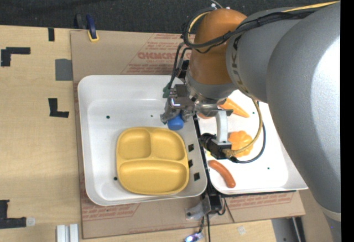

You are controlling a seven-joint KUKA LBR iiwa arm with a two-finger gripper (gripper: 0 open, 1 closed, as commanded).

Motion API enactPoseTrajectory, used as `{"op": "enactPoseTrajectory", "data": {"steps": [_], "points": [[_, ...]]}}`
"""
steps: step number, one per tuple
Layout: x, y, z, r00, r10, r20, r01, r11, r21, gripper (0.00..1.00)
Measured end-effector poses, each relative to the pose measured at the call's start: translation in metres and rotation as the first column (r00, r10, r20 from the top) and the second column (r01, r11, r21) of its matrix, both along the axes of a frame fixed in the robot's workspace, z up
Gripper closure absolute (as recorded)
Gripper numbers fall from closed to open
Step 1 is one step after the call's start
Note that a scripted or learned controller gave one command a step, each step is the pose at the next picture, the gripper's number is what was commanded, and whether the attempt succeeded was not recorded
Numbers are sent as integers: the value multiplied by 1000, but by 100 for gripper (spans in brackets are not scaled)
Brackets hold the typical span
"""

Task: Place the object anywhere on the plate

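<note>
Hovering with a small blue object (pixel 175 122) clamped in the hand (pixel 173 117), just above the yellow plate (pixel 152 160) below.

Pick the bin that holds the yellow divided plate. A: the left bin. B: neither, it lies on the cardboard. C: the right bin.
A: the yellow divided plate lies flat inside the left bin, while the right bin holds a sausage and orange items.
</note>
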State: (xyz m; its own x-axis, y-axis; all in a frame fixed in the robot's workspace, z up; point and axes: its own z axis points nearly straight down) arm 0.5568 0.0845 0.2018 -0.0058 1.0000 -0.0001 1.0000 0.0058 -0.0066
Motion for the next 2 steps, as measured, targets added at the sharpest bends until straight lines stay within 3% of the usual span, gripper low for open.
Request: {"op": "enactPoseTrajectory", "data": {"steps": [1, 2], "points": [[-7, 60, 16, 1000, 3, 2, -3, 1000, 1, 100], [-7, 56, 15, 1000, -3, 1, 3, 1000, -1, 0]]}}
